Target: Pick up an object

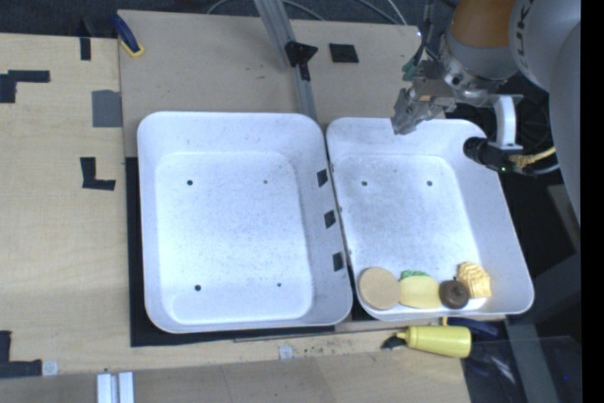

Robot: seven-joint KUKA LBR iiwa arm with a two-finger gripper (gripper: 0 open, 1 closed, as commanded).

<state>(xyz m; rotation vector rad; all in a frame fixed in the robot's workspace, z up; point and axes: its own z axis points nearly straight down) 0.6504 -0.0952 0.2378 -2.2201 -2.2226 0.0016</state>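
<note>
While the arm [528, 5] leans in, gripper [408, 120] hangs over the right bin's [491, 203] far rim, finger state unclear; small objects [420, 288] cluster along its near wall.

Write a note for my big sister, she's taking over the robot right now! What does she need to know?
End effector: up over the far rim of the right bin, nothing visibly in it; whether it is open or shut cannot be told from here.
Things to pick: all bunched along the near edge of the right bin. A tan round disc, a yellow piece with a bit of green behind it, a dark brown round piece, and a ridged yellow piece.
Left bin: beside the right one.
Done: nothing picked up yet.
Left: reach to the near edge, grab one object, lift it.
</note>
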